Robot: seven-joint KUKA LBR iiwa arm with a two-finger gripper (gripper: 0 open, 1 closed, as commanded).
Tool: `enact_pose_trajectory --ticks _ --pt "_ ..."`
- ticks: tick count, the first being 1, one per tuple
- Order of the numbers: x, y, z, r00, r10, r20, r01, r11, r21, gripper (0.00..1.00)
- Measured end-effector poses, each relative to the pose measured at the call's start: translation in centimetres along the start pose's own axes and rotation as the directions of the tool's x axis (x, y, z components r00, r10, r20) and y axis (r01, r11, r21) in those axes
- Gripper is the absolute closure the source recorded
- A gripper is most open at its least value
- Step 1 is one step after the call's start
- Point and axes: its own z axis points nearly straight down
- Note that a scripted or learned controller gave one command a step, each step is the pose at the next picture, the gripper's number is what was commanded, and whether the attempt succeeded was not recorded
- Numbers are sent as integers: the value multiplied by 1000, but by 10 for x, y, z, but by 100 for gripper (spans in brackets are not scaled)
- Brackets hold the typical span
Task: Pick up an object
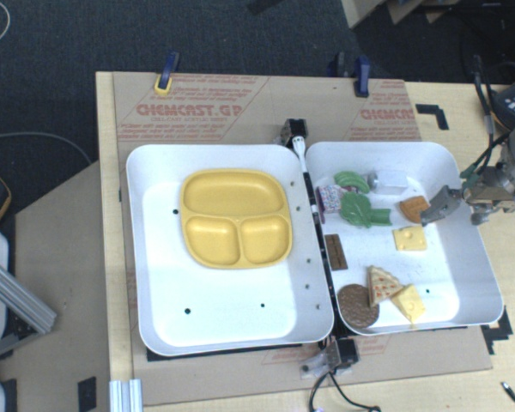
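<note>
Gripper (pixel 444 204) sits at the right bin's (pixel 476 269) far-right side, low over the white floor, and I can't make out whether it's spread or closed, or whether it has anything. Nearest piece from where I'm steering is the orange-brown chunk (pixel 414 207), just beside the tool on its left, maybe touching; I can't be sure. The pale yellow cheese square (pixel 410 239) lies just below that. Green pieces (pixel 359 208) sit further left, toward the divider. My arm comes in from the right edge, wrist roughly level, reaching leftward. I judge the orange-brown chunk the likeliest target.
</note>
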Motion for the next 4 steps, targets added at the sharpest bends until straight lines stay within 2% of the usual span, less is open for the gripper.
enact_pose_trajectory --ticks 1,2,4 --pt "0 3 -6 1000 -3 3 3 1000 -13 0" --pt "-1 1 57 1000 -3 0 3 1000 -6 0" --pt "-6 8 157 1000 -4 1 4 1000 -7 0"
